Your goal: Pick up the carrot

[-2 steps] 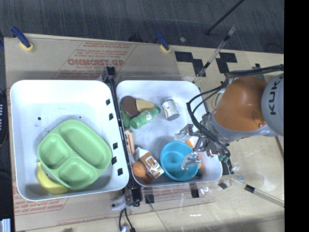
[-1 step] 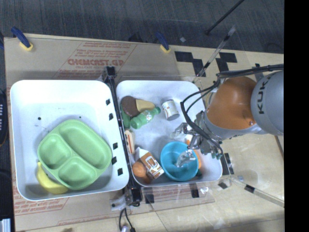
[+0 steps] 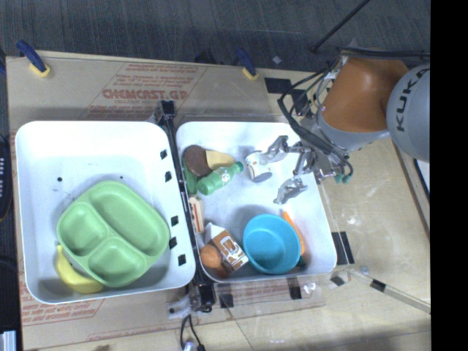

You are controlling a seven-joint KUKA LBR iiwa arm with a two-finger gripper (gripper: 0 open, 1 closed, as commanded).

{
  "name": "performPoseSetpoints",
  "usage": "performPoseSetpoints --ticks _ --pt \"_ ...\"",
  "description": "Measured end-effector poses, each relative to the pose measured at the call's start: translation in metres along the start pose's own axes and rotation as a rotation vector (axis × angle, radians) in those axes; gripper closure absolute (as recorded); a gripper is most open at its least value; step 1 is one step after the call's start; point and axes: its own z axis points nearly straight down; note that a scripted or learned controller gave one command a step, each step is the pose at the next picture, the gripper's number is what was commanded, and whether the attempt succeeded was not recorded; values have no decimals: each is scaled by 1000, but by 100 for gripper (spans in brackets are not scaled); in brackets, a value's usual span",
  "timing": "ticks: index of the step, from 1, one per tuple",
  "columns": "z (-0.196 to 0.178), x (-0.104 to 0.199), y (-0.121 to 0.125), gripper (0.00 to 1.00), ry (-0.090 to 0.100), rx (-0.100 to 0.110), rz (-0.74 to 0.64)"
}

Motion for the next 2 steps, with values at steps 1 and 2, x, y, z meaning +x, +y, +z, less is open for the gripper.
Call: performPoseSetpoints --ticks 1,2 --pt "73 78 89 0 12 -9 -87" --pt "-57 11 15 0 -8 8 -89"
